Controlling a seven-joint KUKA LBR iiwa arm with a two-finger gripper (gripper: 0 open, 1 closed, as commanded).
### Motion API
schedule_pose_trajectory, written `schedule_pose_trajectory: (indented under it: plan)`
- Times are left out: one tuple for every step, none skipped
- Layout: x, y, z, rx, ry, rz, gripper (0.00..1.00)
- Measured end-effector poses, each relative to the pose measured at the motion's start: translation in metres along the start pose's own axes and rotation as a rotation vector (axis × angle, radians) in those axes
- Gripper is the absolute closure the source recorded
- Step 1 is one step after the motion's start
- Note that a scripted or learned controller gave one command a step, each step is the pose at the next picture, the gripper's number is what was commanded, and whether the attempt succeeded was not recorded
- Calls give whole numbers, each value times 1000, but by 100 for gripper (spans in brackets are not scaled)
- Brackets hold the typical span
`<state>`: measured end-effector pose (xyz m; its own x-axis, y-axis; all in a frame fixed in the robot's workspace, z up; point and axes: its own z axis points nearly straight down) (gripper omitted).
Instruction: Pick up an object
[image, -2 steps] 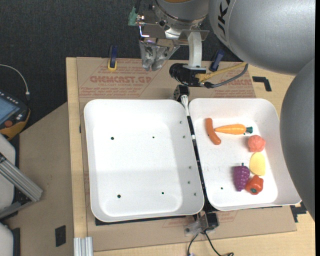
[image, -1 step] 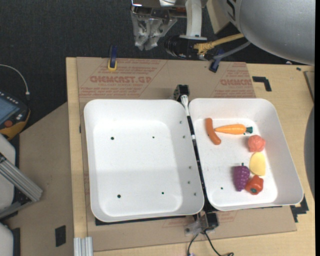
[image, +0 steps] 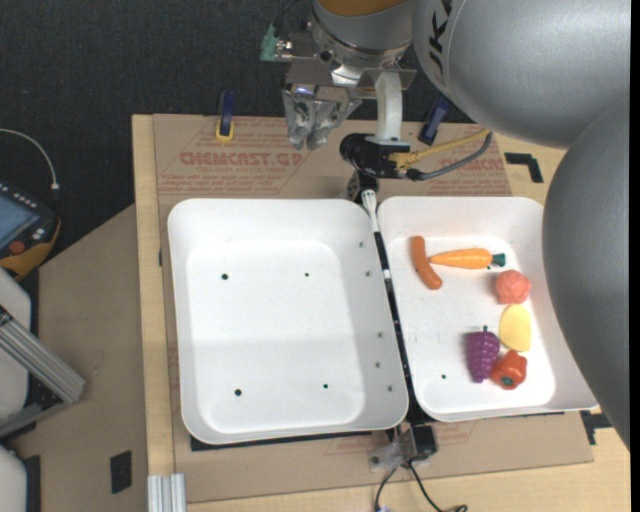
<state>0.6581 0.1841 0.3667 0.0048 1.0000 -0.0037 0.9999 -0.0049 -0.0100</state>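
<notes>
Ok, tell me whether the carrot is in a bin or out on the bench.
In. The carrot lies on the floor of the right bin, beside the sausage.

Smooth grey rounded KUKA arm (image: 560, 90); orange band (image: 360, 8) above wrist; silver metal two-finger gripper (image: 310, 128), small green part beside.

We see a brown board (image: 330, 160) lying on a dark, speckled bench top (image: 120, 60); red lettering runs along the board's far part. A blue clamp (image: 226, 116) grips its far edge at the left, and another blue clamp (image: 433, 120) sits farther right. At the left edge we see a device with a blue screen (image: 20, 225), a thin cable (image: 40, 150) arching above it, and an aluminium rail (image: 40, 355) slanting below. Light falls evenly from above, with soft shadows.
</notes>
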Motion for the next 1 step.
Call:
schedule_pose_trajectory:
  plan:
    - [43,-23,-87,-19,8,-10,100]
